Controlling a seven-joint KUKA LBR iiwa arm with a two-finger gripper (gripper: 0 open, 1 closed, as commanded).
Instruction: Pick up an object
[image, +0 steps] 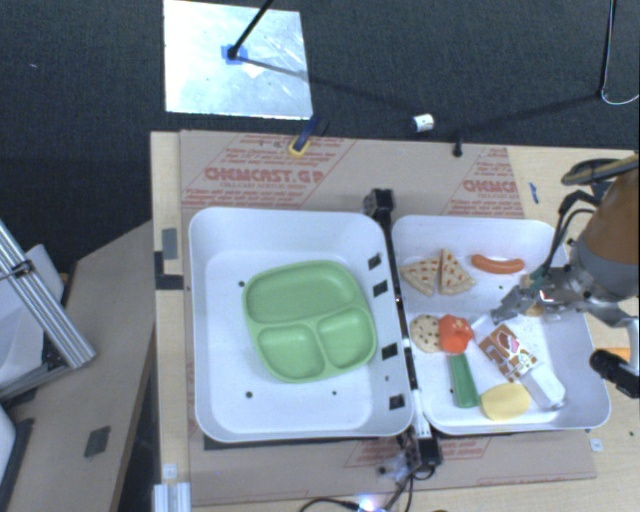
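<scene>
Left bin (215, 250) holds a green tray (308, 320) with three compartments, sitting about centre; looks like a drop target, nothing in it. A black hinge strip (392, 300) runs between the two bins.

Right bin (590, 400) carries all the pickable items, loosely scattered so each can be grasped alone. Far-left: sandwich wedges (438, 274), two triangles touching, tips pointing up the view. Below them a cookie (426, 332) touching a tomato (455, 333). Under the tomato a green stick (462, 380), long axis near-vertical in the view, top end tucked at the tomato. Right of that a yellow lump (506, 401) near the front wall, long axis roughly left-right. A snack packet (508, 350) lies diagonal, upper-left to lower-right, with a white bar (545, 385) just beyond its lower end on the same diagonal. Sausage (497, 264) lies near the back wall, long axis left-right, well apart from the rest.

Hand (520, 300) reaches in from the right, low over the bin between sausage and packet, just above the packet's upper end. Fingers read as narrowly parted, nothing between them. Likely target: the packet, nearest to the tips; a judgement only. Its diagonal axis means the fingers should close across the short side. The tomato is close, could get nudged.
</scene>
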